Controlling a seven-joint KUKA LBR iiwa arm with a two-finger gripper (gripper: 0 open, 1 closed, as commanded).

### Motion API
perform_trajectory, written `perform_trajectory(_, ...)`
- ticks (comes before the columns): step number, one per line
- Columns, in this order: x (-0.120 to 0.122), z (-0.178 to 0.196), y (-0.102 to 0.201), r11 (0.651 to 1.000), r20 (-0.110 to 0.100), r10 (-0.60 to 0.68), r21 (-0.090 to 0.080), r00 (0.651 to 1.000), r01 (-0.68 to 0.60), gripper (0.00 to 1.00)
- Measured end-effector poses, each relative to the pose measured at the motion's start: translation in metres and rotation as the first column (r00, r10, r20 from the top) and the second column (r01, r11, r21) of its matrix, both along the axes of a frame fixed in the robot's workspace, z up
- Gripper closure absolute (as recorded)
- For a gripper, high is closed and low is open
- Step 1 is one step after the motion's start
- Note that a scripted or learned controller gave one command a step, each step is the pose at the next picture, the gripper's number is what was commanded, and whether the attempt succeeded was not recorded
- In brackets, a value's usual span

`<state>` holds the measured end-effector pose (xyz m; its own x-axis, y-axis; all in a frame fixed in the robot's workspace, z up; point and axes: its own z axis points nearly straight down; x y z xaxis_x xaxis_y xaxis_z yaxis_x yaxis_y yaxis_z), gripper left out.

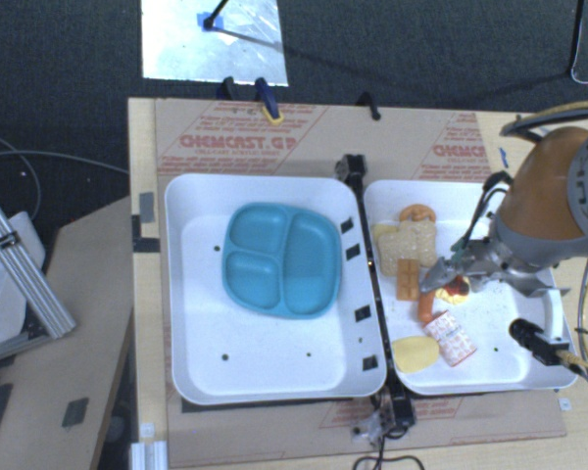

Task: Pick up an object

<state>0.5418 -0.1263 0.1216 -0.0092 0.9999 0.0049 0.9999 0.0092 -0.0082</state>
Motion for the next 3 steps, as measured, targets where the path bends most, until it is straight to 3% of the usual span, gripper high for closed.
perform_trajectory(1, 0.011, -0.032, 0.037, 1.000, 0.024, -0.006, -0.016, 1.000, 0.007, 0.00)
perform_trajectory(2, 0.012, -0.020, 0.036, 1.000, 0.029, -0.010, -0.013, 1.000, 0.011, 1.00)
perform_trajectory(3, -0.002, 0.068, 0.116, 1.000, 0.015, 0.003, -0.002, 1.000, -0.003, 1.00)
